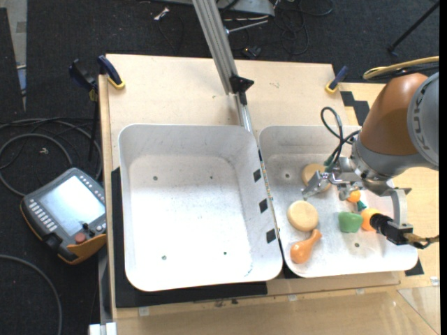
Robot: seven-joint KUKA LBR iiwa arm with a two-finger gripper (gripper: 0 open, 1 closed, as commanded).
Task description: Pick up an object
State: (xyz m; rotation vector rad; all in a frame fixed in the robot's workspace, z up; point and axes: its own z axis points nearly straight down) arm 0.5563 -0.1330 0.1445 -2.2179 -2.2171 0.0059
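End effector (320, 184), its grip state unclear, hovers just above the round tan disc (303, 216).

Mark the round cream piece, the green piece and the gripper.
round cream piece (303, 216), camera view, its top face.
green piece (350, 221), camera view, its middle.
gripper (320, 184), camera view, between fingertips.

The bulky grey and orange arm (401, 128) is getting cut off by the right edge; it's also covering the back right part of the right-hand shallow white bin (279, 152); the small metal two-finger gripper (320, 184) is too tiny to read properly; a pale yellow rounded object (311, 171) is sitting half hidden behind it; a little orange and teal piece (355, 197) is peeking out from under the wrist, shape unclear.
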